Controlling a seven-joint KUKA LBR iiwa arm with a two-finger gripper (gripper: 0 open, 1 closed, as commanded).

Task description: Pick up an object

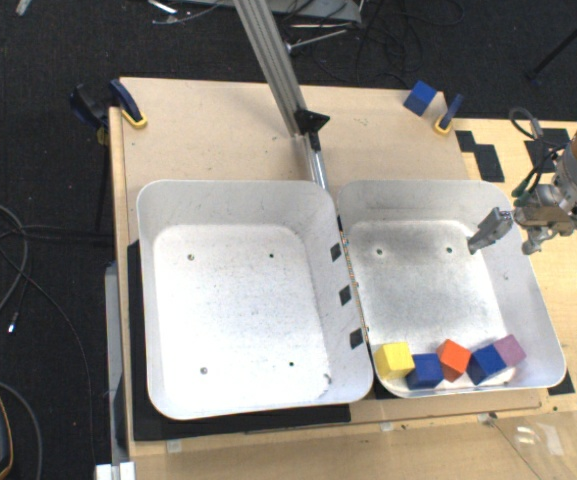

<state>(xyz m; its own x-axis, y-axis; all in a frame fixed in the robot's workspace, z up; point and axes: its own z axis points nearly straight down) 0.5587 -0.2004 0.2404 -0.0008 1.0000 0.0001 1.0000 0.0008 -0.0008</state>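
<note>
Several small cubes lie in a row along the near wall of the right bin (420, 200): a yellow cube (395, 358), a blue cube (426, 370), an orange cube (455, 358), a second blue cube (486, 363) and a purple cube (509, 349). My gripper (511, 233) hangs over the bin's far right rim, well behind the cubes. It is open, and nothing sits between its fingers (488, 230).
The left bin (148, 268) adjoins the right one. Another blue cube (421, 97) rests on the bench at the back right, beside a yellow-tipped clamp (444, 116). A slanted metal rod (273, 53) comes down to the gap between the bins.
</note>
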